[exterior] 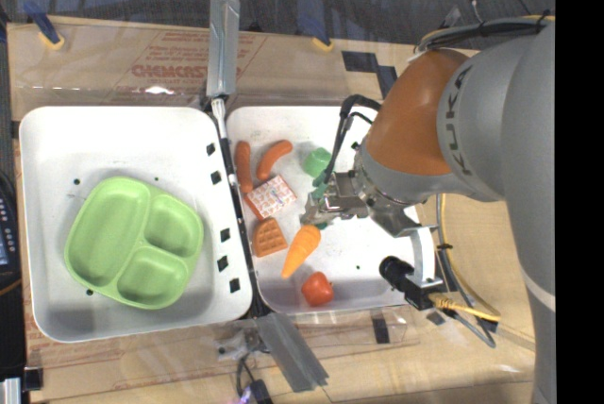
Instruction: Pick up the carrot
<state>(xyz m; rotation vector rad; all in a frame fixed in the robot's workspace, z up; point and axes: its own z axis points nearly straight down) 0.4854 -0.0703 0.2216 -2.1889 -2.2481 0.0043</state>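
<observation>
Carrot (302, 248) lies in right bin (283, 124), betw. waffle (268, 237) & tomato (318, 289). Gripper (319, 204) just above carrot's thick end; finger state: cannot tell.

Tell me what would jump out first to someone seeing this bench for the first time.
Probably the big grey arm with its orange band, which reaches in from the right over the right bin, its gripper just above the thick end of the carrot. Next is the lime-green divided plate lying alone in the left bin. Around the carrot is a cluster of small toy foods, including a red tomato near the bin's front edge.
</observation>
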